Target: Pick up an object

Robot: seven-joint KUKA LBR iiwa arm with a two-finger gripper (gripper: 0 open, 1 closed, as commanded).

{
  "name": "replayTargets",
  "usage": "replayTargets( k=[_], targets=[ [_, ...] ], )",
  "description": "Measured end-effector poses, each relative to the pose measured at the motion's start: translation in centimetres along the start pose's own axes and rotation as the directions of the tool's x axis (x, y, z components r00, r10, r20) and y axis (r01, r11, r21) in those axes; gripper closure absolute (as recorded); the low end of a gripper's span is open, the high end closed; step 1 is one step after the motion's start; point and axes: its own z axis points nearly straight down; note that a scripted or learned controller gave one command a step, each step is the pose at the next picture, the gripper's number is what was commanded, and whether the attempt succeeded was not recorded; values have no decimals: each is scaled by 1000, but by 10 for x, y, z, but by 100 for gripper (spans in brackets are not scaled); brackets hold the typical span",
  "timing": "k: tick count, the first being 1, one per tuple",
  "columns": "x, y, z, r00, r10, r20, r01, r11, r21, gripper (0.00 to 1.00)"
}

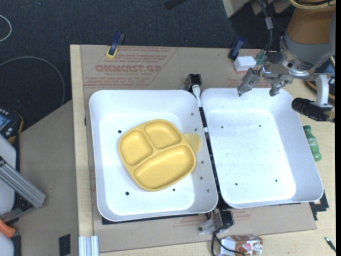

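A yellow plate [156,154] with three compartments lies in the left white bin [106,111]. A small pale yellow piece [193,141] peeks out from under its right edge. My gripper [260,88] hangs above the far rim of the right white bin [298,164], well to the right of the plate. Its two fingers are spread apart with nothing between them.
A green object [313,142] lies on the bench just past the right bin's right rim. A black clip [193,82] sits at the far end of the seam between the bins. Clamps hold the cardboard at the far edge.
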Motion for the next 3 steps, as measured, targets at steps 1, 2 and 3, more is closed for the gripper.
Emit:
replayTargets(
  k=[1,2,3],
  targets=[
    [29,-78,-70,1000,-1,-1,1,1000,3,0],
    [75,-132,-116,1000,-5,-1,5,1000,-3,0],
    [119,-151,-164,1000,-5,-1,5,1000,-7,0]
  ],
)
